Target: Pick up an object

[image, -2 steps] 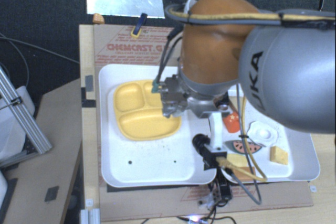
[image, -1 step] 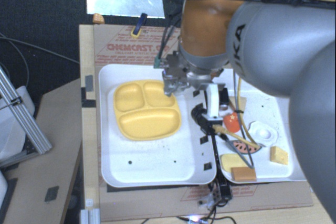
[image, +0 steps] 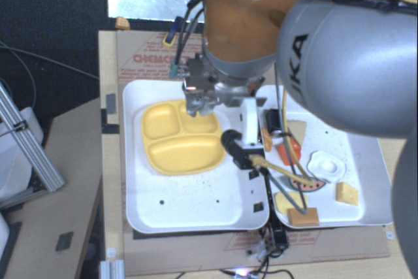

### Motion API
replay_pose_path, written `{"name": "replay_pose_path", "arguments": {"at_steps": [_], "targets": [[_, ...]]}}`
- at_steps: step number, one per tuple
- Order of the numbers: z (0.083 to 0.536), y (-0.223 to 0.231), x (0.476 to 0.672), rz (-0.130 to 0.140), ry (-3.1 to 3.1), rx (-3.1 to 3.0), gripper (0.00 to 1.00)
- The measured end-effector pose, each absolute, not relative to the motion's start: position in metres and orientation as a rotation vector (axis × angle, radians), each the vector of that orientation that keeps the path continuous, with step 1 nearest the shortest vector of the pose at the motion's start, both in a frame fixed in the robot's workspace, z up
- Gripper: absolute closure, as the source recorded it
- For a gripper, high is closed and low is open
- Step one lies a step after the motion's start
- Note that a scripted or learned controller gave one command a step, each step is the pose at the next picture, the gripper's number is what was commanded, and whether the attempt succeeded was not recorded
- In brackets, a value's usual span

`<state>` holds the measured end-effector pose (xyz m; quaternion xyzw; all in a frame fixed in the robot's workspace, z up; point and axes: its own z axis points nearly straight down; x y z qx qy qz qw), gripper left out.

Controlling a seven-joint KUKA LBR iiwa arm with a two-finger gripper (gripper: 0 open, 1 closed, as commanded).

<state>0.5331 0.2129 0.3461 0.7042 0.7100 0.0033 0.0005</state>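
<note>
The grey arm with its orange band is reaching in from the right and hanging its two-finger gripper point(image: 198, 103) over the left shallow white bin point(image: 189, 212). The gripper is sitting over the far rim of a yellow plastic plate with three compartments point(image: 179, 155), between its two small sections. The plate is lying flat in the far half of that bin. In the right shallow white bin point(image: 371, 202) an orange carrot-shaped piece point(image: 288, 151) is lying near a white round moulded piece point(image: 325, 165). A yellow wedge-shaped block point(image: 347, 193) and a tan rectangular block point(image: 304, 216) are resting toward the near side. Both bins are sitting on a brown cardboard sheet point(image: 140, 61).
</note>
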Motion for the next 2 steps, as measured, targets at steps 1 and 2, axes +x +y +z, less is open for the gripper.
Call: {"name": "replay_pose_path", "arguments": {"at_steps": [1, 2], "targets": [[0.377, 0.236, 0.485, 0.005, 2.23, 2.214, 1.0], [0.462, 0.167, 0.488, 0.017, 2.212, 2.223, 1.0]]}}
